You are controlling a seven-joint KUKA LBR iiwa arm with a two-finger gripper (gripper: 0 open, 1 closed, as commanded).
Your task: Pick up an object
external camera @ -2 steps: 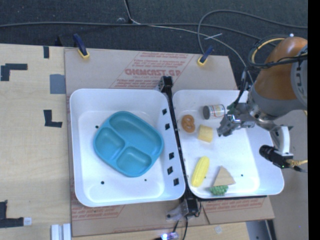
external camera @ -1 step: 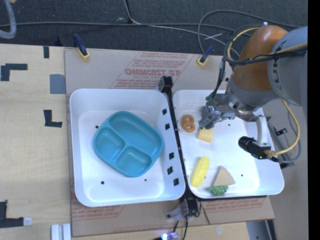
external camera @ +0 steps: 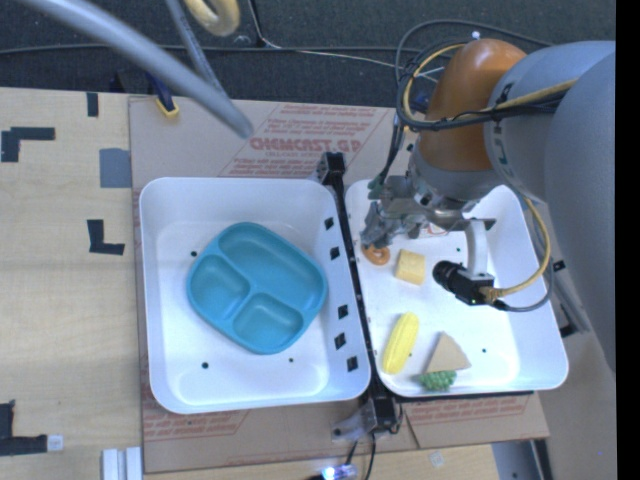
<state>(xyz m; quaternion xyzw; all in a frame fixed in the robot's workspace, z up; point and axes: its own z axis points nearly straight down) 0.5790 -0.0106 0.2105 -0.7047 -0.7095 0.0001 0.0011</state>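
the arm (external camera: 500,98) reaches down into the right bin (external camera: 535,368), where the loose pieces lie; the left bin (external camera: 160,268) carries a blue tray (external camera: 258,286). the gripper (external camera: 385,233) hangs just above a small orange piece (external camera: 376,256); i cannot tell its opening. a corn cob (external camera: 401,343) and cheese cube (external camera: 410,267) lie near.

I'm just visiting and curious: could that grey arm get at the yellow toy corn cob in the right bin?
Probably yes. The yellow toy corn cob lies uncovered in the right white bin, apart from its neighbours, with the gripper nearby above the same bin.
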